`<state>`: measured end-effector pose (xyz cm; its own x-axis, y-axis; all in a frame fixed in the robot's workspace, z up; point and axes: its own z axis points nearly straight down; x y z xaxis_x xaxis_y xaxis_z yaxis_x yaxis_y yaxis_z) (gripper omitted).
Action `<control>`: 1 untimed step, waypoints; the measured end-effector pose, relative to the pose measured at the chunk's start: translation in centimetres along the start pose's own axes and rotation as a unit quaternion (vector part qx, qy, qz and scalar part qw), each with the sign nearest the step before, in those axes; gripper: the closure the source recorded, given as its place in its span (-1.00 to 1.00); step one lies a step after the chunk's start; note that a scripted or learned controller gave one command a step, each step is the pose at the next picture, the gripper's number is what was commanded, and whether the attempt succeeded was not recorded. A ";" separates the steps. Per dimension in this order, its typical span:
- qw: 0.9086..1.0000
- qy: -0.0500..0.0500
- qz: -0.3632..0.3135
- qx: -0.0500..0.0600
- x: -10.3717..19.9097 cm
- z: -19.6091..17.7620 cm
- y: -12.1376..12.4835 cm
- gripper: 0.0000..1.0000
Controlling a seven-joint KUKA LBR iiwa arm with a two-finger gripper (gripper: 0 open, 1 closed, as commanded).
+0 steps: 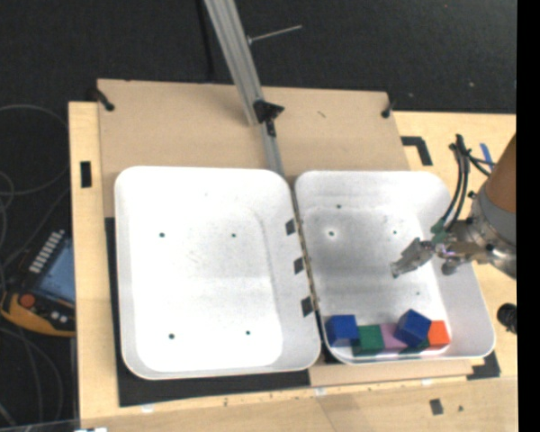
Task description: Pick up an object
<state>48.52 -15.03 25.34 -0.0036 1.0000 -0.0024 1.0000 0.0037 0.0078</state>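
While the tool (pixel 414 257) hangs over the right bin (pixel 360 205) with nothing between its fingers, which look slightly apart, the blocks lie below and ahead of it along the bin's near wall. The blue block (pixel 413 326), nearest beneath it, looks light, rigid and smooth, best pinched across two flat opposite faces, though the orange block (pixel 438 333) touching it crowds one side.

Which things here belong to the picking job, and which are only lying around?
For the job: tool; blue block; green block; second blue block; orange block; right bin.

Lying around: left bin; handheld controller; cables.
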 end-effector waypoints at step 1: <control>1.000 0.000 -0.001 0.000 2.2 -5.1 0.1 -1.00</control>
<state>48.59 -12.80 30.46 -0.0056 1.0000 -0.0020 0.9999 0.0056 0.0085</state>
